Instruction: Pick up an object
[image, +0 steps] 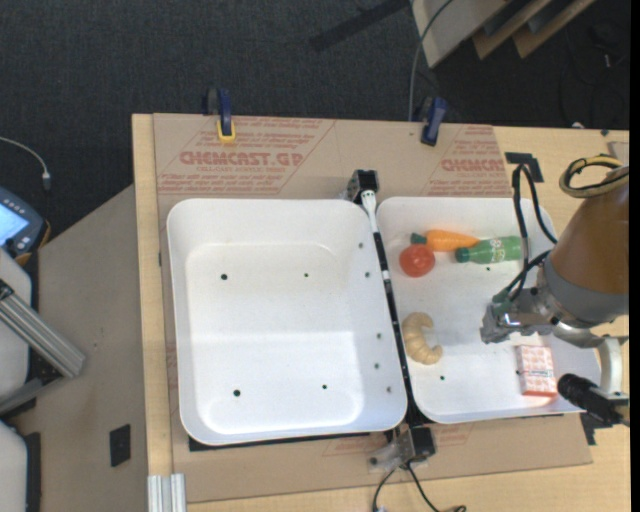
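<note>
Robot arm (590, 265) over rt bin (455, 405), end effector (497, 328) betw croissant (421, 338) & small box (536, 370); grip state unclear.

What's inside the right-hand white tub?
In the right bin: a carrot, green bottle, tomato, croissant and small pink box. The arm covers the bin's right side, so anything beneath it is hidden.

floor (110, 60): dark carpet | bench top (330, 140): brown board, red lettering | blue clamps (222, 110) on far edge | top right: possibly stacked cardboard (520, 25)
</note>
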